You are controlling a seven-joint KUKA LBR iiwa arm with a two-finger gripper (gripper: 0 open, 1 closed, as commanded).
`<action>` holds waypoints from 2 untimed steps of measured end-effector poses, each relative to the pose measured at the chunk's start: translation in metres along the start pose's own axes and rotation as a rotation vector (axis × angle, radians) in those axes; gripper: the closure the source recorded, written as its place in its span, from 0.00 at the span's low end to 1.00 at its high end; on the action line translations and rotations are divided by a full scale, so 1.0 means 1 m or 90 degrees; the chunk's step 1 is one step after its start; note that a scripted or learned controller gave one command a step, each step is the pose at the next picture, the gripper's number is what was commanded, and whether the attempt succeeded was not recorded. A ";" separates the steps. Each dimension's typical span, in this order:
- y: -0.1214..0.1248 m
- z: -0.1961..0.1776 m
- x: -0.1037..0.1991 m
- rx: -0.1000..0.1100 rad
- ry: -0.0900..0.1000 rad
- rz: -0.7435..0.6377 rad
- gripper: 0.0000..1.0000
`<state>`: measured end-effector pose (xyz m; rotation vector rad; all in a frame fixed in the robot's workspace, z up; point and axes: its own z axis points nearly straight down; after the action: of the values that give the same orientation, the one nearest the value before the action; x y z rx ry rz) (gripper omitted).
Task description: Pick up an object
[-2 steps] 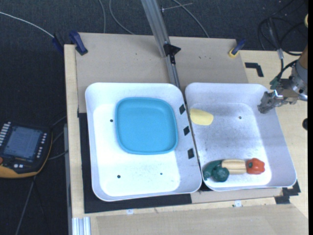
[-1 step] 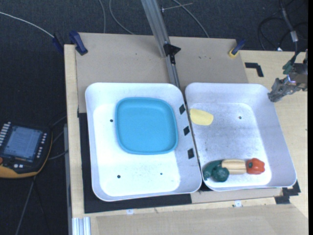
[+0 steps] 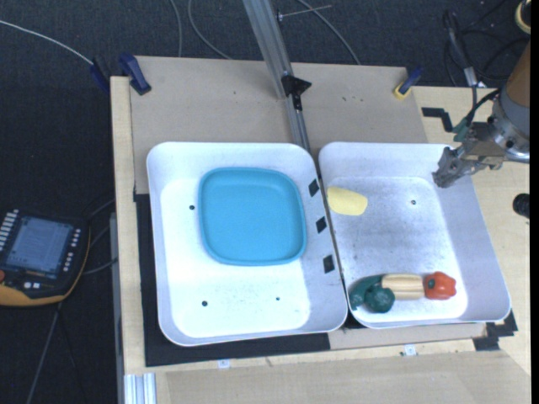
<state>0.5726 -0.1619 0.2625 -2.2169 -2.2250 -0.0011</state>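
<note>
The right bin (image 3: 472, 225) holds a yellow lump (image 3: 347, 201) near its upper left. Along its front wall lie a dark green piece (image 3: 372, 296), a tan cylinder (image 3: 402, 286) and a red piece (image 3: 439, 285), touching in a row. My gripper (image 3: 446, 170) hangs over the bin's upper right corner, well away from all of them, with nothing seen between its fingers.
The left bin (image 3: 173, 251) carries a blue square plate (image 3: 253, 216). A metal pole (image 3: 271, 36) slants down to the gap between the bins. Blue and yellow clamps (image 3: 135, 72) sit on the bench's back corners. A handheld pendant (image 3: 38, 251) lies at far left.
</note>
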 end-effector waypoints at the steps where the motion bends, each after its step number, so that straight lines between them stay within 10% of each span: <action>1: -0.012 0.008 0.061 0.000 0.000 -0.001 1.00; 2: -0.017 0.020 0.107 0.000 0.000 0.000 1.00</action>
<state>0.5556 -0.0554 0.2427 -2.2166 -2.2251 -0.0007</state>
